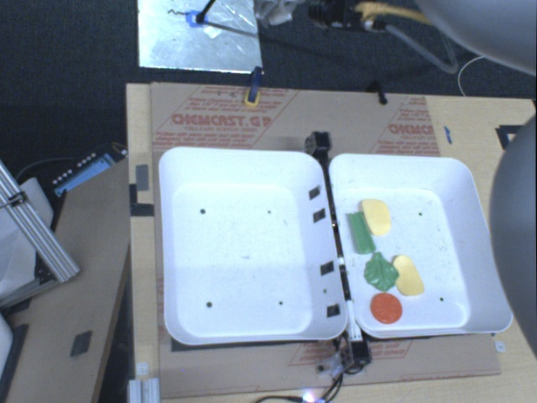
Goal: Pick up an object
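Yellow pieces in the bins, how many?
2, both in the right bin. One yellow piece lies near the middle, beside the green strip; the other yellow piece lies lower, right of the green leaf. Nothing looks stacked over more.

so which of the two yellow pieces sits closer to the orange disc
The lower yellow piece, in the right bin beside the green leaf. It lies just up and right of the orange disc; the other yellow piece sits farther up the bin.

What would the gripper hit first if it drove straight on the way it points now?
The gripper seems to point down: likely the silvery sheet's right edge or the dark floor beside it. Depth is unclear.
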